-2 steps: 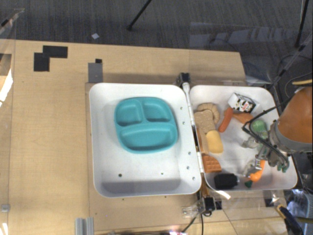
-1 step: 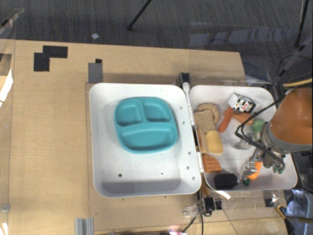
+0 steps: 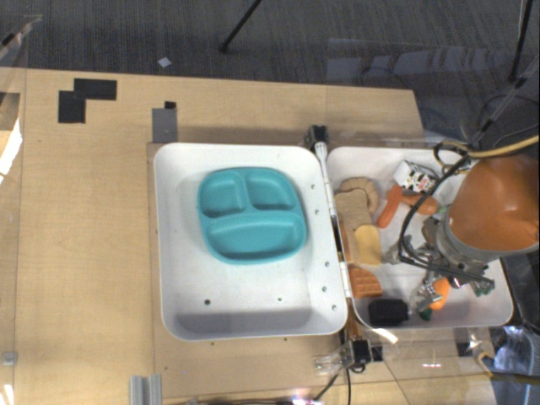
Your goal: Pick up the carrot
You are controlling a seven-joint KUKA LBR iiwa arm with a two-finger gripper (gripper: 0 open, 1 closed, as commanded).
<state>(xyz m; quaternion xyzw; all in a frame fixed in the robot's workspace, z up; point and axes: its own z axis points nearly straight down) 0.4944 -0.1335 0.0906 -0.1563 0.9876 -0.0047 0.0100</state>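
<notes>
Carrot (image 3: 434, 295) lies at lower right of frame, in the right bin (image 3: 498, 310), directly under the end effector (image 3: 439, 283). Cannot tell the end effector's state; wrist hides it. Carrot likely light, stiff, smooth plastic, tapered. Best pinched across the thicker middle.

The carrot (image 3: 434, 294) is small and orange with a green tip at its lower end. It lies in the right bin (image 3: 498, 309) near the front wall, directly under the gripper (image 3: 439, 287) and partly hidden by it. Whether it sits between the fingers cannot be told.
</notes>
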